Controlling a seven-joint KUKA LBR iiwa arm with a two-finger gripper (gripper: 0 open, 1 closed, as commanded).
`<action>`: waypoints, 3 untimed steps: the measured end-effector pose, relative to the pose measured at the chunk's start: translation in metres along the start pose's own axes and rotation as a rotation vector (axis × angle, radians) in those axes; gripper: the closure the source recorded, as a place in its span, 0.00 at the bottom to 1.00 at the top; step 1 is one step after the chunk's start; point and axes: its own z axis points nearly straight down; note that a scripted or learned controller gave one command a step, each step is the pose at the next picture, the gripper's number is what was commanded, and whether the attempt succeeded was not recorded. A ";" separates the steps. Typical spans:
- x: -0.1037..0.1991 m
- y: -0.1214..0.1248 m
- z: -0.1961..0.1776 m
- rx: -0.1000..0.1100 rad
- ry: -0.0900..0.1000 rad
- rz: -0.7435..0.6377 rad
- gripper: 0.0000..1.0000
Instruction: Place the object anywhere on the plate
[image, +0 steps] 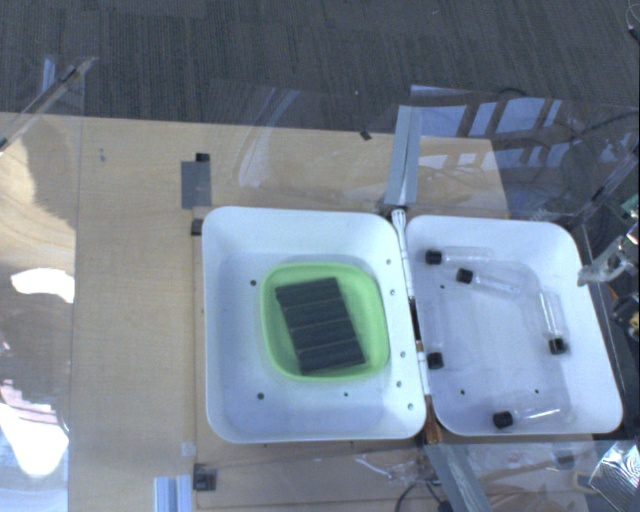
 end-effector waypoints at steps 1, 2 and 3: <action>0.002 -0.001 -0.054 -0.007 0.002 0.081 0.00; -0.002 0.004 -0.053 -0.005 0.003 0.169 0.00; -0.002 0.004 -0.044 -0.002 0.001 0.221 0.00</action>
